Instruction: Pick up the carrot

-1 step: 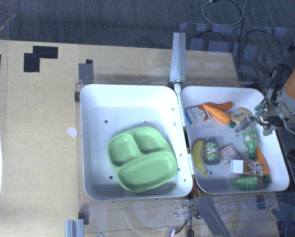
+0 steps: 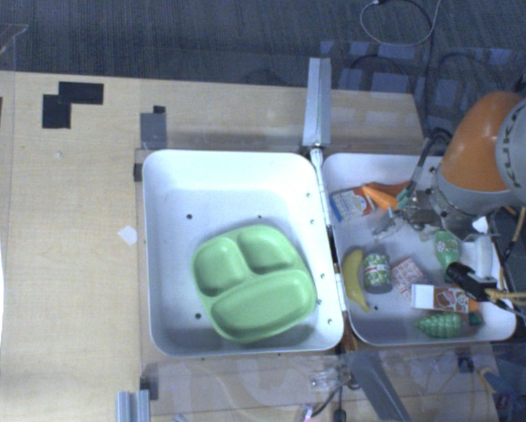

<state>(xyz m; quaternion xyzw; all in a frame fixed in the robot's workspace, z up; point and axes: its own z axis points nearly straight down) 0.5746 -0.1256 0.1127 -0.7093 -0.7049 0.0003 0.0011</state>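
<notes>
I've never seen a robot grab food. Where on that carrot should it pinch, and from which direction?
Probably across the carrot's narrow width near its exposed left half, coming straight down from above. It lies flat and long near the right bin's far wall, beside a small carton; its right end sits under the gripper. Fingers should straddle its sides, not its ends.

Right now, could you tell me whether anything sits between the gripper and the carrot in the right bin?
Nothing visible does. The gripper is low in the right bin, right beside the carrot, which lies at the back with a small carton on its left. The banana and the other items lie nearer the front.
</notes>
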